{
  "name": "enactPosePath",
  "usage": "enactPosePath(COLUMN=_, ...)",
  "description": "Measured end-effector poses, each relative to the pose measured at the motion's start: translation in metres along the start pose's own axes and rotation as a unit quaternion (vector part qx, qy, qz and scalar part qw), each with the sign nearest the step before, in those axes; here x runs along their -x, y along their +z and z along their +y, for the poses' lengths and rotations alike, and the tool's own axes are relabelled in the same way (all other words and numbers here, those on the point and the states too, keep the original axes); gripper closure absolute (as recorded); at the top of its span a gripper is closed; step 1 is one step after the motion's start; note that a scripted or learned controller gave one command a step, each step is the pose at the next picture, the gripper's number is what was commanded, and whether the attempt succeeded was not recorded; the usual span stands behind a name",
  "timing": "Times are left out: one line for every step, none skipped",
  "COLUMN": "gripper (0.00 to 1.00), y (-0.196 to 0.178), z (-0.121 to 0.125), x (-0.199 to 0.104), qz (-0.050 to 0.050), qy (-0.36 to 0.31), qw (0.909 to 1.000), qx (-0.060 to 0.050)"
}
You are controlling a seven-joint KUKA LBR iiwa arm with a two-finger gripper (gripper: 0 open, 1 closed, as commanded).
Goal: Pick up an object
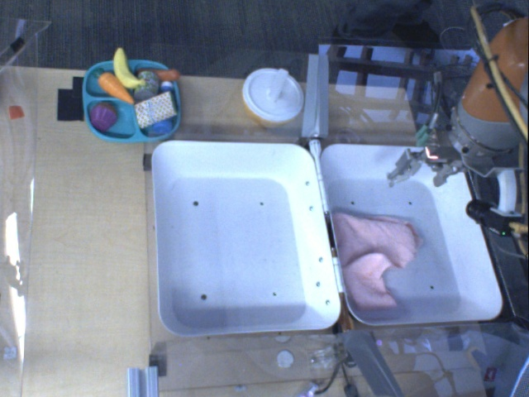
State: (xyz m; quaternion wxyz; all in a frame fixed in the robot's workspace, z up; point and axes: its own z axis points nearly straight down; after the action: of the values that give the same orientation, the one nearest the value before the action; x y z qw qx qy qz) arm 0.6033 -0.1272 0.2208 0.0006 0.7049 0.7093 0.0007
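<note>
A crumpled pink cloth (374, 256) lies in the right white bin (463, 296), against its left wall. My gripper (420, 169) hangs over the bin's far right part, above and to the right of the cloth and apart from it. Its two fingers are spread, with nothing between them. The orange-banded arm comes in from the right edge.
The left white bin (235, 234) sits beside the right one. Beyond it stand a blue tray (131, 99) with toy food and a white lidded bowl (273, 95). A metal frame (376, 64) rises behind the right bin.
</note>
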Motion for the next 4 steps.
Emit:
enactPosePath(gripper=0.0, y=0.125, z=-0.049, x=-0.011, qz=0.0, qy=-0.04, qw=0.9992, qx=0.002)
enactPosePath(gripper=0.0, y=0.129, z=-0.111, x=0.006, qz=-0.002, qy=-0.011, qw=0.9999, qx=0.009)
enactPosePath(gripper=0.0, y=0.129, z=-0.073, x=-0.042, qz=-0.002, qy=-0.065, qw=0.9979, qx=0.009)
enactPosePath(gripper=0.0, y=0.131, z=-0.007, x=-0.025, qz=-0.001, qy=0.013, qw=0.9999, qx=0.007)
